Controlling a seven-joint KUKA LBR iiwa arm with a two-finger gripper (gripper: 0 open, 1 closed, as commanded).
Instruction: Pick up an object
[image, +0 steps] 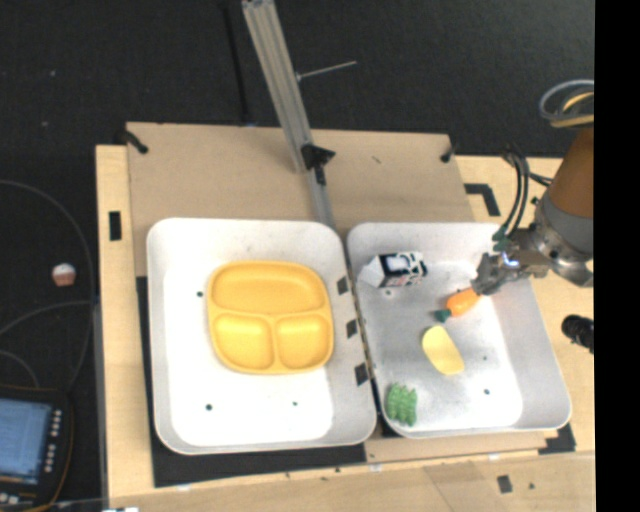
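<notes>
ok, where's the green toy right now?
The green toy lies in the right bin, at its front-left corner, below-left of the yellow piece.

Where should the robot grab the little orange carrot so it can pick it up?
Probably across the middle of the carrot, coming straight down from above. It lies flat in the right bin, long and thin, slanting from its green end at lower left up to the right, so fingers closing across its narrow width should fit. The gripper is right by its upper end; the yellow piece lies apart.
</notes>
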